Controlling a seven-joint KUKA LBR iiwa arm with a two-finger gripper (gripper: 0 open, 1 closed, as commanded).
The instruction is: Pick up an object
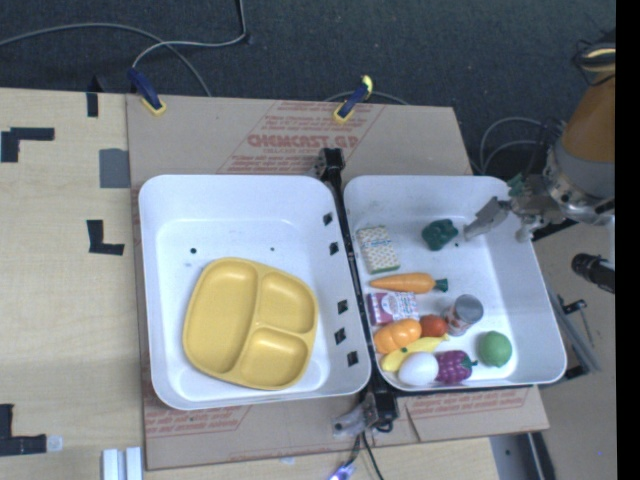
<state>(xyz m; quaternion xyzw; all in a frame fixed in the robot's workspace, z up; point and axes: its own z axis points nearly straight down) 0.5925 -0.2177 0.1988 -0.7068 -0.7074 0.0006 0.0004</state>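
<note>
The right bin (520, 268) holds several small items: a dark green vegetable (439, 234), a cracker box (378, 248), a carrot (402, 283), a small can (464, 313), a green apple (494, 348), purple grapes (455, 367), a white egg (419, 369), a banana (410, 350) and an orange fruit (398, 334). My gripper (503, 218) hangs over the bin's upper right corner, just right of the dark green vegetable. Its fingers are spread and nothing lies between them.
The left bin (165, 218) carries a yellow divided plate (251, 322). Clips join the two bins along their shared wall (343, 268). Cardboard (290, 138) lies under both bins. The arm's orange band (590, 118) is at the right edge.
</note>
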